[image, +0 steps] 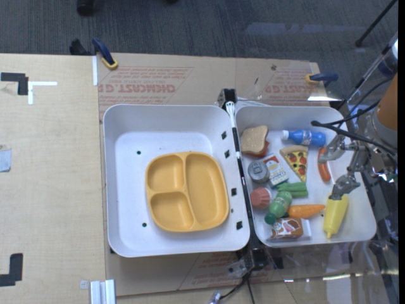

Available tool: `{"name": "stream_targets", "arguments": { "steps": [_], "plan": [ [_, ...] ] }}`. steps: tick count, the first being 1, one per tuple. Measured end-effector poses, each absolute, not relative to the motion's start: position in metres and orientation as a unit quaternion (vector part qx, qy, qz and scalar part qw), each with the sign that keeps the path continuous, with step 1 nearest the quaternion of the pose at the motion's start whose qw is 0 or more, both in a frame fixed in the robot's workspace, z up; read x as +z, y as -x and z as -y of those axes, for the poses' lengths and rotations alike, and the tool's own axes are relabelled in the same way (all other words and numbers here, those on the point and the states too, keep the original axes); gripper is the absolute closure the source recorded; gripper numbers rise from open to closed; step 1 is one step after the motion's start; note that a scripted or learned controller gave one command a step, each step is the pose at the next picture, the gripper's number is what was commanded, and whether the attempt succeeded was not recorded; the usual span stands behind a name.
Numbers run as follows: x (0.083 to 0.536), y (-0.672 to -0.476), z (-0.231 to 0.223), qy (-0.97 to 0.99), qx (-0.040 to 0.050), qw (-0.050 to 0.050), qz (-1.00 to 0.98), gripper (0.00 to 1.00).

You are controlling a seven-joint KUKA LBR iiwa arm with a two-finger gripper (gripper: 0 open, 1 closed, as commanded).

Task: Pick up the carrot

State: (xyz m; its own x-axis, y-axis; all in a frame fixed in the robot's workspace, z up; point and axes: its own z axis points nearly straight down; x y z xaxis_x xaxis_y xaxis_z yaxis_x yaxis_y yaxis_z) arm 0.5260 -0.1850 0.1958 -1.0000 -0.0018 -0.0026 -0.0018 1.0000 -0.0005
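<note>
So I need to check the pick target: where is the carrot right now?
In the camera view, the carrot lies in the right bin, toward its near edge, between the green bottle on its left and the yellow mustard bottle on its right.

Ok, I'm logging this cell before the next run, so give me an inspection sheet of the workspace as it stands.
Surface: two white bins side by side; left bin holds a yellow divided plate.
Job's things: carrot lies flat in the right bin, beside the yellow bottle.
Clutter: bread slice, blue-capped bottle, pizza slice, sausage, green bottle, packets.
Grippers: gripper hangs over the right bin's right side, above the yellow bottle; nothing seen between its fingers.
Cables: black cables run along the arm.
Surroundings: cardboard sheet with blue clamps, grey carpet.
</note>
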Motion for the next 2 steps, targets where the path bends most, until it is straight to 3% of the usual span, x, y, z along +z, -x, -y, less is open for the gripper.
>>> {"name": "stream_targets", "arguments": {
  "steps": [1, 2],
  "plan": [
    [0.167, -0.494, 0.173, 0.039, -0.0005, 0.002, -0.999, 0.00],
    [0.128, -0.542, 0.222, 0.022, -0.0003, 0.002, -1.000, 0.00]
  ]
}}
